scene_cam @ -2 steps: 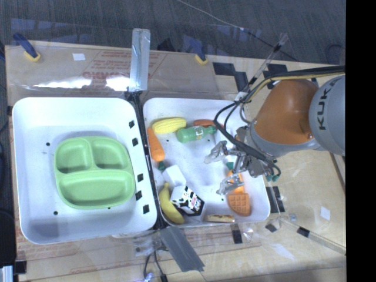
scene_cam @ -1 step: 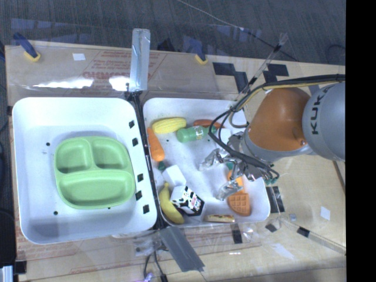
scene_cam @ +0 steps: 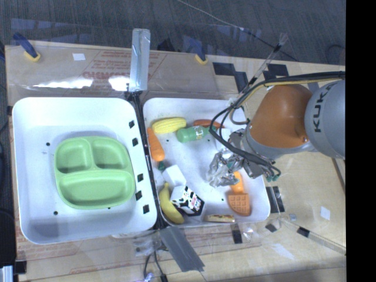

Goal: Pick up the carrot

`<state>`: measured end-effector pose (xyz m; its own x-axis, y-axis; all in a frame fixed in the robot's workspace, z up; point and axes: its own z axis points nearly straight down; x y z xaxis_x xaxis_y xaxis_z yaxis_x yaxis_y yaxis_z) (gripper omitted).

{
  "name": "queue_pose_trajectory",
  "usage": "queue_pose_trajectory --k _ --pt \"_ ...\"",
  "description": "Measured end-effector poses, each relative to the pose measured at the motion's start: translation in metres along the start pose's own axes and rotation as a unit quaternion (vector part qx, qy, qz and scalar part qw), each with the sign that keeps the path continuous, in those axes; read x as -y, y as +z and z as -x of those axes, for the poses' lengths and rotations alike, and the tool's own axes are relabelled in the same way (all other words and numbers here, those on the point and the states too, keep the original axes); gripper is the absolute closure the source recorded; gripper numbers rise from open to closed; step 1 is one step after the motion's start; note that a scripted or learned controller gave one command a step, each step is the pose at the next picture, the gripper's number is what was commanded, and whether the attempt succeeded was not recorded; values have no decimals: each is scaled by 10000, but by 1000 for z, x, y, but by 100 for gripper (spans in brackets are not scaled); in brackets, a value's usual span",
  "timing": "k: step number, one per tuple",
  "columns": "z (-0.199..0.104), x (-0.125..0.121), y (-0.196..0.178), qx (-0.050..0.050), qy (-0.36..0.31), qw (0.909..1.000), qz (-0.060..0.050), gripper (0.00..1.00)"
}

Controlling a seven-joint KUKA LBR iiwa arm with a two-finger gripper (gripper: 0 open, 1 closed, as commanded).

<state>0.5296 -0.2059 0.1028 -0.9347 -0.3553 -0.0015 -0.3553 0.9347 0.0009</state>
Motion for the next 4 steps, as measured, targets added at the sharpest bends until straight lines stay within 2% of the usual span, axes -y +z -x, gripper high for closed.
queue_pose_trajectory --k 1,2,3,4 --pt "0 0 0 -2 -3 10000 1 0" --pt "2 -1 -10 11 -31 10000 -3 100" --pt "2 -1 -10 9 -34 10000 -1 0" --pt "5 -2 -20 30 -57 10000 -11 100"
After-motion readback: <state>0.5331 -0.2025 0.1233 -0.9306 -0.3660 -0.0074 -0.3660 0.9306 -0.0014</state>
